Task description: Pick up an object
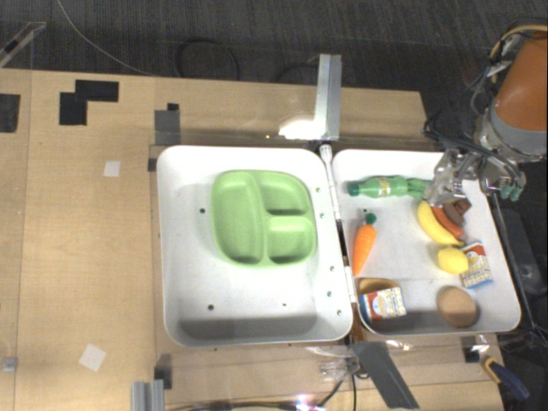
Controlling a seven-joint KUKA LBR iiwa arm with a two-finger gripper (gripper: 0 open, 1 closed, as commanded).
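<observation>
A green divided plate (261, 217) lies in the left bin (184, 255); the right bin (402, 242) holds a carrot (364, 245), green bottle (390, 187) and banana (434, 223). The gripper (451, 188) hovers just above the banana's upper end; whether it is spread or closed, I cannot tell. The banana looks light, smooth and slightly soft, best pinched across its middle.

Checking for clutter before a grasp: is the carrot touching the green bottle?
Apart. The camera view shows white bin floor between the carrot and the green bottle.
</observation>
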